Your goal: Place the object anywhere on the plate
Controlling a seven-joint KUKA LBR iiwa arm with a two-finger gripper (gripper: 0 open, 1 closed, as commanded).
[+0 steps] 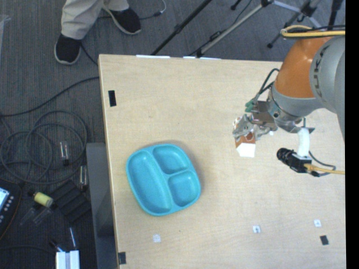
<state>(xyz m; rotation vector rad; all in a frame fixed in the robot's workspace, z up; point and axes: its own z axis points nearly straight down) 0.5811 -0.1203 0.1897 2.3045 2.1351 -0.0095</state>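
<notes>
A blue plate (163,178) with three compartments lies on the pale wooden table, left of centre. To its upper right, my gripper (245,138) hangs over the table with a small block (245,147), orange-brown on top and white below, between its fingertips. The fingers are shut on the block. Gripper and block are about a plate's width to the right of the plate and a little farther back. The grey arm with its orange band (300,72) comes in from the right.
The table (168,105) ends at its left edge near x 180, with cables and gear on the floor beyond. A black cable connector (291,158) hangs beside the wrist. A person's feet (70,46) stand behind the table's far left corner.
</notes>
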